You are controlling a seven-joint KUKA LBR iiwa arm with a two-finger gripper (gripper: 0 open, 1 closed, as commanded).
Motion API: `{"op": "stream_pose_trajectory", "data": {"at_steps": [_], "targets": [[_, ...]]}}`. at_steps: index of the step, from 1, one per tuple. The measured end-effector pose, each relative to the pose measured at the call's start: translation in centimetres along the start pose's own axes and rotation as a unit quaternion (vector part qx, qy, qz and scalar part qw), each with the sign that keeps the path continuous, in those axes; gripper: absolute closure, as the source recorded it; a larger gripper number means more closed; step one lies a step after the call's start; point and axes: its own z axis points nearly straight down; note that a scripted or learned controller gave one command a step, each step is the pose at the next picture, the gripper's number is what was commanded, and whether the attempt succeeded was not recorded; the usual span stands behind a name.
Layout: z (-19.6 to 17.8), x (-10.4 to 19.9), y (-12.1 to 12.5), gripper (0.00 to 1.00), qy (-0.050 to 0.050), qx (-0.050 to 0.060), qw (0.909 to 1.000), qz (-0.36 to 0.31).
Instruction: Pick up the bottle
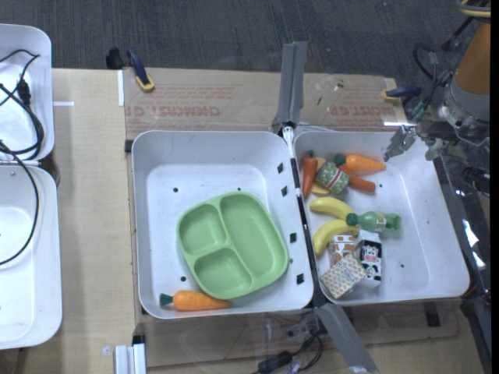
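While my end effector [399, 142] hovers over the right bin's [437, 283] far edge, its grip state unreadable, the bottle [376, 222] lies flat mid-bin, touching a banana [331, 206]. It may roll, or I may catch the banana instead.

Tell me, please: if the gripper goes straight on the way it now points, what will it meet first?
The gripper points left and down into the right bin. Probably it meets the orange carrot first, not the green bottle; depth is unclear.
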Motion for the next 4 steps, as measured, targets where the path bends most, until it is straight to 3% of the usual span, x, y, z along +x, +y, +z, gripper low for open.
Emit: {"op": "stream_pose_trajectory", "data": {"at_steps": [1, 2, 3, 4], "targets": [[0.0, 0.0, 0.0, 0.00, 0.000, 0.000, 1.0000, 0.000], [-2.5, 2.1, 2.4, 0.00, 0.000, -0.002, 0.9947, -0.103], [7.5, 0.7, -3.3, 0.00, 0.001, -0.001, 0.9784, -0.207], [11.2, 3.8, -9.0, 0.00, -0.002, -0.006, 0.9777, -0.210]]}}
